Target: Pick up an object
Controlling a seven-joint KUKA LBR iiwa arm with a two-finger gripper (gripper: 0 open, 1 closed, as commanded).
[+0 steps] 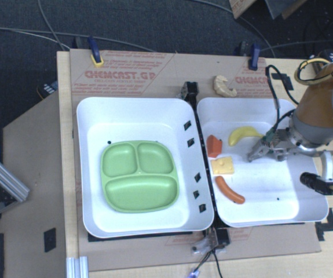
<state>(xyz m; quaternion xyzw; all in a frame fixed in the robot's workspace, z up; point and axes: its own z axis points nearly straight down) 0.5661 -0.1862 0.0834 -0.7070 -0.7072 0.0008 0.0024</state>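
The metal two-finger gripper (pixel 258 153) hangs low in the right white bin (pixel 282 213); I cannot tell how it is set. A curved yellow plastic banana (pixel 242 135) lies just beside it. Farther left lie a yellow cheese block (pixel 223 166), a red pepper piece (pixel 213 146) and an orange hot dog (pixel 230 190). Well apart, the left white bin (pixel 91 120) holds a green divided plate (pixel 139 175).

even bright light, slightly soft
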